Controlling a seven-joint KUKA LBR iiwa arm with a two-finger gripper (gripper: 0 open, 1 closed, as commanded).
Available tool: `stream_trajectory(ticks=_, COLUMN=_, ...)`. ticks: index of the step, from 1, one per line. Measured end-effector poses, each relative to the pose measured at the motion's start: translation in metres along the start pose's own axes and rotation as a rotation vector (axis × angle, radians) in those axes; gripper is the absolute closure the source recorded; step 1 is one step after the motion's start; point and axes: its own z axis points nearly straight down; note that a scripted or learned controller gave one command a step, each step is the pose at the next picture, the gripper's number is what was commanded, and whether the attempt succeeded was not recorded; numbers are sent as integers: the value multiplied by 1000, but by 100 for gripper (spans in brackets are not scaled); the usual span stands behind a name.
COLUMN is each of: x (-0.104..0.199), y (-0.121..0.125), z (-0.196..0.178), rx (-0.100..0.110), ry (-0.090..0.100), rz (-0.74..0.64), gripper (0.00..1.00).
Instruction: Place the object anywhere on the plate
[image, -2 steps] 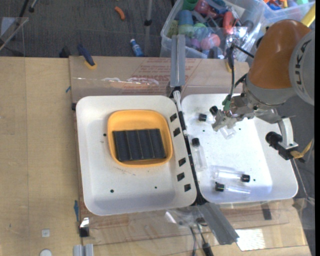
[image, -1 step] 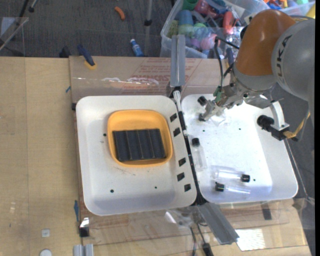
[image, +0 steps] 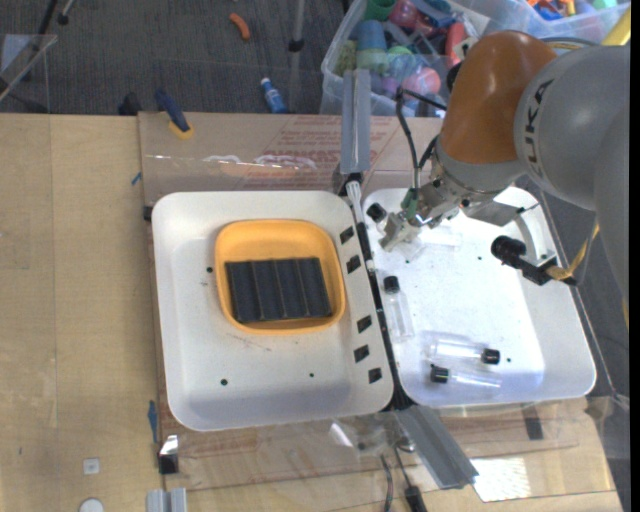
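Observation:
A yellow plate (image: 325, 250) sits in the left bin (image: 190, 350). A black ridged rectangular block (image: 278, 290) lies flat on the plate and covers most of its floor. My gripper (image: 398, 226) is low over the far left corner of the right bin (image: 560, 340), close to the divider between the bins. The gripper is apart from the plate and the block. A small black piece (image: 376, 212) lies just left of the gripper.
Clear tubes with black caps lie in the right bin: one (image: 394, 300) by the divider, two (image: 465, 352) (image: 455, 377) near the front. Black clips (image: 362, 325) line the divider. A clear tub of toys (image: 420, 45) stands behind the bench.

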Motion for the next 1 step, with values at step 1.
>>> stream_trajectory(ticks=1, x=26, y=5, z=-9, rx=0, ry=0, rz=-69, gripper=100)
